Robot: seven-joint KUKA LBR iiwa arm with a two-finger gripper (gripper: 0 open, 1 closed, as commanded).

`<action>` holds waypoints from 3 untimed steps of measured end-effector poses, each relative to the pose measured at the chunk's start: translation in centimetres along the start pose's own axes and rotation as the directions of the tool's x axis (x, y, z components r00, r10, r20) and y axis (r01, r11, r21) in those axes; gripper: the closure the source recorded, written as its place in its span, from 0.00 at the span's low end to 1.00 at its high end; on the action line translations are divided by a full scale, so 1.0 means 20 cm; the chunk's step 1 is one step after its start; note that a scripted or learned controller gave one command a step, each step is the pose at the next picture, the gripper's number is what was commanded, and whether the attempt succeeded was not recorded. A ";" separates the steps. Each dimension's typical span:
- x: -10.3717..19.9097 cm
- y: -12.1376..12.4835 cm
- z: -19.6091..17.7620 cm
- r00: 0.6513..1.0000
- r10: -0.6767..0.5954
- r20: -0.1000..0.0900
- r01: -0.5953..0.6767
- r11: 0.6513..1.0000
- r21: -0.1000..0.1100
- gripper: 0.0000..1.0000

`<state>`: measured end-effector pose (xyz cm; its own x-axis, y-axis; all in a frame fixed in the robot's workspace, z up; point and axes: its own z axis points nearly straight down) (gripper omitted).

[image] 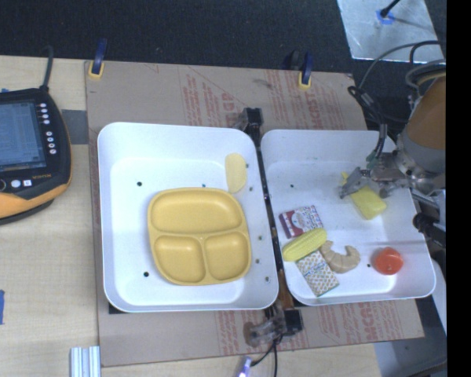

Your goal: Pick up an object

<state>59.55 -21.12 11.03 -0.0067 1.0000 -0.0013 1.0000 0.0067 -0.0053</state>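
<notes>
**Gripper low in the right bin, by a yellow block**

My gripper (370,181) hangs over the right bin (298,144), in its upper right part, near the 2 o'clock corner. Whether it has hold of anything, I cannot tell. A yellow block (370,203) lies right at it, touching or just under it.

Along the bin's 6 o'clock side: a red-and-white packet (297,220), a corn cob (304,244) just below it, a checked packet (317,273), a tan croissant (343,258) beside that, and a red tomato (388,261) toward 4 o'clock.

The left bin (118,210) holds a yellow divided tray (198,235) and a pale yellow piece (235,171) at the tray's 1 o'clock. A tablet (20,151) sits on the bench at 9 o'clock.
</notes>
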 end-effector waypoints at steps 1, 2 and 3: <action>-0.01 -0.05 -0.43 1.000 0.005 -0.001 -0.005 1.000 -0.005 0.00; 0.00 -0.02 0.00 1.000 0.001 -0.001 -0.001 1.000 0.000 0.00; 0.00 -0.03 0.09 1.000 0.000 0.000 0.000 1.000 0.000 0.00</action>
<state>58.91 -21.11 9.19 -0.0066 1.0000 -0.0008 1.0000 0.0065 -0.0052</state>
